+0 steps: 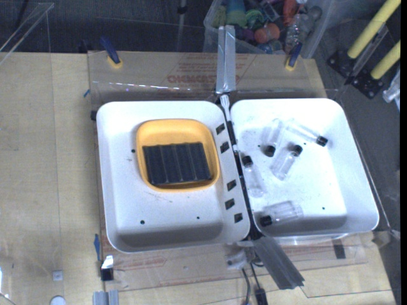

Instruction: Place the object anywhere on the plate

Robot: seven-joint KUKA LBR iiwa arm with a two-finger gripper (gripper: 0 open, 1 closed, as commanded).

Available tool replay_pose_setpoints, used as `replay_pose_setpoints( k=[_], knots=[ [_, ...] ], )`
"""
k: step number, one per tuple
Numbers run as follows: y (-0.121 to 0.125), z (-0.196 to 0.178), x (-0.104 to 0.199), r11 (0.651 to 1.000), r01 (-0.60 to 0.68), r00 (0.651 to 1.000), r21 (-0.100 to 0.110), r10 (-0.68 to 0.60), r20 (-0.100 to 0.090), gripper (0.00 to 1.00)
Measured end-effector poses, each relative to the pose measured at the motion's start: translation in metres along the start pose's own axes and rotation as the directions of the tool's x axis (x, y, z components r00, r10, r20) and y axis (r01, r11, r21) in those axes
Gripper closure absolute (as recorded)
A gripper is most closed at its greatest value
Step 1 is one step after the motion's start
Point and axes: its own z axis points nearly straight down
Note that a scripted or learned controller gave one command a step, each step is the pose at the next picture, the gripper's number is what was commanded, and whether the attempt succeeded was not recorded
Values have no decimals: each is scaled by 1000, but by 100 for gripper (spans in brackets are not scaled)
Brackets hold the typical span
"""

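Note:
A yellow, rounded-square plate (145, 136) sits in the left white bin (121, 215), toward its back half. A dark grey ridged rectangular object (176, 164) lies flat on the plate, covering most of its floor and reaching the plate's front rim. Nothing touches the object or the plate.
The right white bin (343, 189) holds several clear vials with black caps, among them one vial (283, 162) near the middle and another (278, 212) at the front. A raised divider (230, 164) with black clips separates the bins. A clear box of colourful toys (267, 8) stands behind.

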Motion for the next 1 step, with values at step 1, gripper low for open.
replay_pose_setpoints(
  k=[1],
  knots=[
    [-18,54,8,982,190,982,1,-190,-2,0]
  ],
)
